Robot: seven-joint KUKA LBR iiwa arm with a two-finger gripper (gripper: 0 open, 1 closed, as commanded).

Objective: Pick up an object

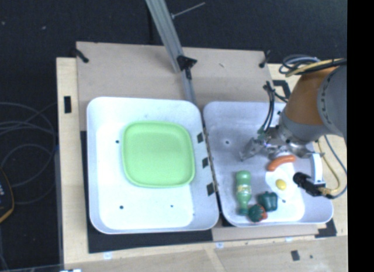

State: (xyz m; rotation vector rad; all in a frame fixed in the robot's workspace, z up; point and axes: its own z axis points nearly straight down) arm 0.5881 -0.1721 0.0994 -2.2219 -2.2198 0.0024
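In the right bin (225, 119), the gripper (252, 148) is being held low over bare floor, its fingers seemingly apart and empty. The approach step is being judged. The green bottle (243, 191) is lying nearby; a descent onto it is being called for.

Two bins (105, 148), one green plate (158, 154)

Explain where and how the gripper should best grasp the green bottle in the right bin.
Probably across its mid-body, coming from above. The green bottle lies flat on the right bin floor, with bare floor to its left; small dark green objects crowd its lower end.
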